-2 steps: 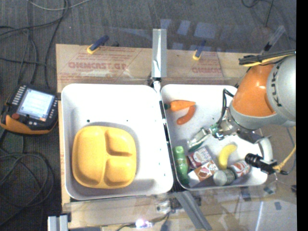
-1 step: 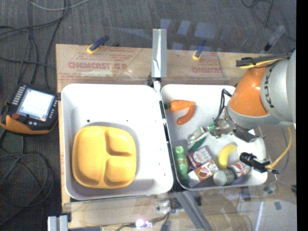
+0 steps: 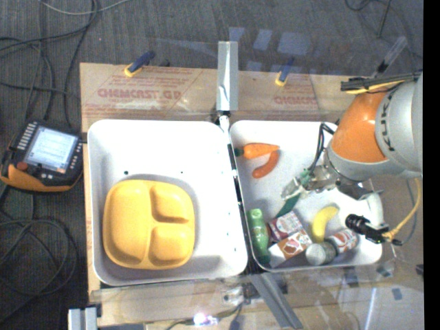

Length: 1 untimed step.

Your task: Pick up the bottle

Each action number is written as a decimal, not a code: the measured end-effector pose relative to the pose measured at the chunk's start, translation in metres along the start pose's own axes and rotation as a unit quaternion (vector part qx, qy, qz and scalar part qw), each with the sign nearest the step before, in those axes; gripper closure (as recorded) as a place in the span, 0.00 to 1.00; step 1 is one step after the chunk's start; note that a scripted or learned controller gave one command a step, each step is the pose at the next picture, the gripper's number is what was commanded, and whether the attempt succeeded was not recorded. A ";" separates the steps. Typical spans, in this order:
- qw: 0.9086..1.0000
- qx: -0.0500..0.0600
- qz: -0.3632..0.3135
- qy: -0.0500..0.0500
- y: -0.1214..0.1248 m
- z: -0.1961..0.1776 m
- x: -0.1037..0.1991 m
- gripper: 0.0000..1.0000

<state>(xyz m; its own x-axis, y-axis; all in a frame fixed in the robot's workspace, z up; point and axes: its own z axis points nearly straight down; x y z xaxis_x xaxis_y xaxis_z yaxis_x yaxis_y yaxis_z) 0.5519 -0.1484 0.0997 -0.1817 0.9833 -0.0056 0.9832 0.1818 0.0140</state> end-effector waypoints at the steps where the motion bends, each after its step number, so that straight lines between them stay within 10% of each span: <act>1: 1.000 0.007 -0.021 0.002 0.014 -0.152 0.053 1.00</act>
<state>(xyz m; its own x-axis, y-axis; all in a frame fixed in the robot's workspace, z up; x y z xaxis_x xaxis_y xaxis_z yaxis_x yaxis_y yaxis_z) 0.5541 -0.0931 0.2515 -0.2220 0.9750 -0.0018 0.9750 0.2220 -0.0005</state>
